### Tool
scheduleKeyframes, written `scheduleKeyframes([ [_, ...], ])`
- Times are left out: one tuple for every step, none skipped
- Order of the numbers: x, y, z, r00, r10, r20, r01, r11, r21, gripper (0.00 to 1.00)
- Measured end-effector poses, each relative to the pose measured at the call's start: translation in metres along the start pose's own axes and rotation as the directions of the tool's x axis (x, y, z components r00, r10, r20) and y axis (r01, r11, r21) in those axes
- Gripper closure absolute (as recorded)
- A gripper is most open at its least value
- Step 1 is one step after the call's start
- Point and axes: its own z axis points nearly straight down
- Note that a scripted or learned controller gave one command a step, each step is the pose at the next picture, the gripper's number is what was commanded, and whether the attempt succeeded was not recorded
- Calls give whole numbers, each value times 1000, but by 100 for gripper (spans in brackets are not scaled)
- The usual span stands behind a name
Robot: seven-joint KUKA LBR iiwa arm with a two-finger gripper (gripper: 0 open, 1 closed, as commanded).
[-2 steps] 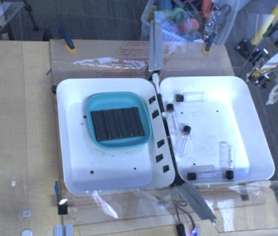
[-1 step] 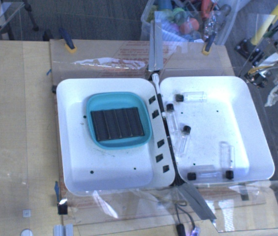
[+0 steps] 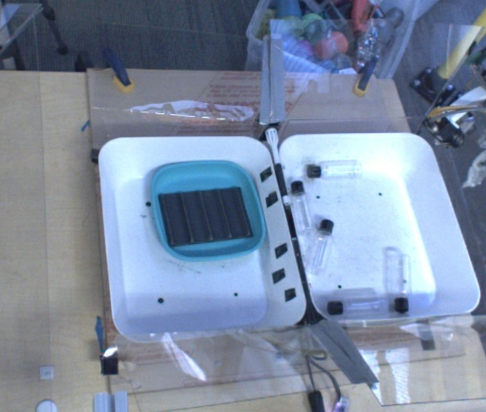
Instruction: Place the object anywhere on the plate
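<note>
In the left bin [image 3: 127, 247] I see the teal plate [image 3: 164, 181] with a dark ribbed block [image 3: 204, 215] lying flat in its middle. In the right bin [image 3: 432, 221], several clear black-capped vials [image 3: 333, 169] lie scattered, well apart from the plate. I cannot tell how the gripper's jaws stand.

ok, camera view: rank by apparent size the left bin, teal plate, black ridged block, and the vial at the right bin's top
1. Left bin
2. Teal plate, inside that bin
3. Black ridged block, lying on the plate
4. Vial, clear with a black cap, smallest by far

All differ plainly, so none tie.
</note>
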Motion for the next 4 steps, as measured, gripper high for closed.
scheduleKeyframes([
  [0,0,6,1000,22,3,-22,1000,2,0],
  [0,0,2,998,70,-1,-70,998,-1,0],
  [2,-3,8,999,-50,3,50,999,1,0],
  [-1,-1,0,1000,-2,-1,2,1000,-1,0],
])
